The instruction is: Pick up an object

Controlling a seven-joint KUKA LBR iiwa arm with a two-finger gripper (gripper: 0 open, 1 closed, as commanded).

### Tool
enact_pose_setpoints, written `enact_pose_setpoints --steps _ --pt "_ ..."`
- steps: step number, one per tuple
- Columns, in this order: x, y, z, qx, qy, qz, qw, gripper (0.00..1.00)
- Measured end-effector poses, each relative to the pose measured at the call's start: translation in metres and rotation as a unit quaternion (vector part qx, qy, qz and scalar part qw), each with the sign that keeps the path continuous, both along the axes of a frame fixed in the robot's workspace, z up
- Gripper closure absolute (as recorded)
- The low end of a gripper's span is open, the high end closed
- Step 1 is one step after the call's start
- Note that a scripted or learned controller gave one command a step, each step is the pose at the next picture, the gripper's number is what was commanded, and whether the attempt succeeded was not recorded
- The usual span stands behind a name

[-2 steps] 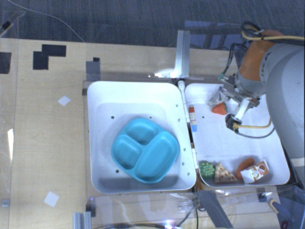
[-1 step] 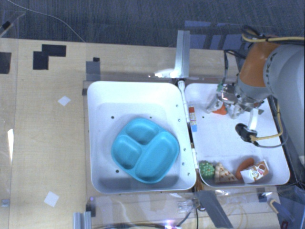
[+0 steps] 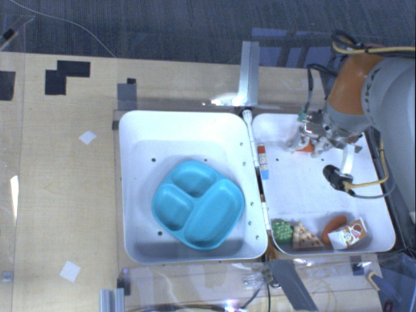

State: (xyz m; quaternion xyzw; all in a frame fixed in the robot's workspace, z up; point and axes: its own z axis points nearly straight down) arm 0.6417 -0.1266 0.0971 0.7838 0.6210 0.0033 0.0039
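Over the right bin's (image 3: 286, 174) far end, toward one o'clock from where the two bins meet, I see the hand (image 3: 311, 140) low above the white floor, hanging off the grey arm (image 3: 390, 96) with its orange band (image 3: 348, 77). I cannot tell whether it is apart or together: the wrist hardware and cabling crowd that spot, and the bits of orange and green beside it could be fittings or something else. Nothing shows clearly caught in it, so I judge the pick as not yet made.

Candidate objects lie well apart from the hand, along the bin's near edge at about six o'clock: a green knobbly item (image 3: 281, 229), a tan speckled piece (image 3: 304, 236) touching it, then an orange-brown rounded item (image 3: 335, 224) and a white packet with orange print (image 3: 350, 234) just beside that. A slim red, white and blue stick (image 3: 262, 160) lies against the dividing wall at about nine o'clock from the hand, nearer than the rest.

Across in the left bin (image 3: 140, 148) sits a blue divided plate (image 3: 198, 203).

From here, what remains is everything that counts: settling on a target, closing, lifting. A dark cable loop (image 3: 335, 177) below the wrist hangs over the bin floor, and the arm's bulk cuts off the bin's far right corner.
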Motion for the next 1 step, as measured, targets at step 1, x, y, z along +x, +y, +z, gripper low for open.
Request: enact_pose_setpoints --steps 1 --pt "0.0286 0.0326 0.1143 0.0007 0.003 -0.008 1.0000 1.00"
